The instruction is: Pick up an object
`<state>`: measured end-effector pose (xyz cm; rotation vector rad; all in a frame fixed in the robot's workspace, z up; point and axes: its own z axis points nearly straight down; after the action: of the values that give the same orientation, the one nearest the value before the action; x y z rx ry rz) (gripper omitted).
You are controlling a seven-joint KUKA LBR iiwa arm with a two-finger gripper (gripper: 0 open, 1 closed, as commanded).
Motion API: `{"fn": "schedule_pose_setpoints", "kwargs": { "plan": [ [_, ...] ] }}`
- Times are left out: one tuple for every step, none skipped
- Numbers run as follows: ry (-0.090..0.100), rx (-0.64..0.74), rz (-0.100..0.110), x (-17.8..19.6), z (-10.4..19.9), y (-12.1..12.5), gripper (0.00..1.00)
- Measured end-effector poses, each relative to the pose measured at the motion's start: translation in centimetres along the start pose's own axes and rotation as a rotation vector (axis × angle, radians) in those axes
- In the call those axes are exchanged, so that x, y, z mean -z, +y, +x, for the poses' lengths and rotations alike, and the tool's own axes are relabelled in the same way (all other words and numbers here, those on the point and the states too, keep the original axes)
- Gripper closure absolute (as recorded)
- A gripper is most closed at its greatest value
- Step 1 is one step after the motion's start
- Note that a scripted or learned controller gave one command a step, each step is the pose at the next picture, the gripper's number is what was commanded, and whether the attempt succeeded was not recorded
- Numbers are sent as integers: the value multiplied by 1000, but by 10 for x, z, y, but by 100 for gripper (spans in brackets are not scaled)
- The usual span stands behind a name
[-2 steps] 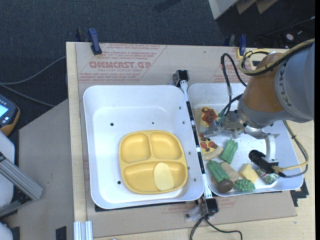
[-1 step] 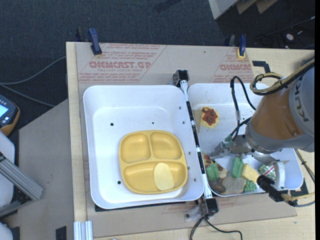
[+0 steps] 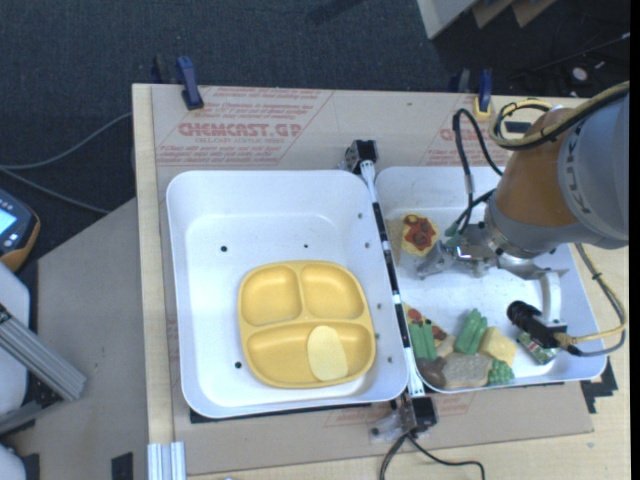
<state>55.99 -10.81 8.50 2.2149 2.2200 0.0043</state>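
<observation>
1. Camera view, arm: the grey arm [image 3: 590, 168] with its orange band reaches in from the right, over the far part of the right bin [image 3: 480, 293].
2. Camera view, gripper: the gripper [image 3: 440, 258] hangs low over the left half of the right bin, close to the wall the two bins share. From this angle I cannot tell whether it is spread or closed, and nothing can be seen held in it.
3. Camera view, closest object: a yellow and red pizza slice toy [image 3: 418, 234] lies on the bin floor just on the far side of the gripper. I cannot tell whether the two touch.
4. Camera view, other objects in the right bin: a cluster sits along the near edge.
   - A green piece [image 3: 471, 330] lies beside a yellow block [image 3: 498, 346].
   - A second green piece [image 3: 426, 340] is further left, near the shared wall.
   - A grey lump [image 3: 462, 370] is nearest the near rim.
   - The cluster lies apart from the gripper.
5. Camera view, left bin [image 3: 200, 218]: it holds a yellow divided plate [image 3: 270, 298], set toward the near right. A pale oval piece [image 3: 325, 352] lies in the plate's large near compartment.
</observation>
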Motion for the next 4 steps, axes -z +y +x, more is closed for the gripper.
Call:
{"fn": "schedule_pose_setpoints", "kwargs": {
  "plan": [
    [-1,1,0,2,-12,65,0],
    [-4,1,-3,1,15,109,0],
    [2,-3,7,0,12,67,0],
    [0,-1,2,11,12,69,100]
  ]
}}
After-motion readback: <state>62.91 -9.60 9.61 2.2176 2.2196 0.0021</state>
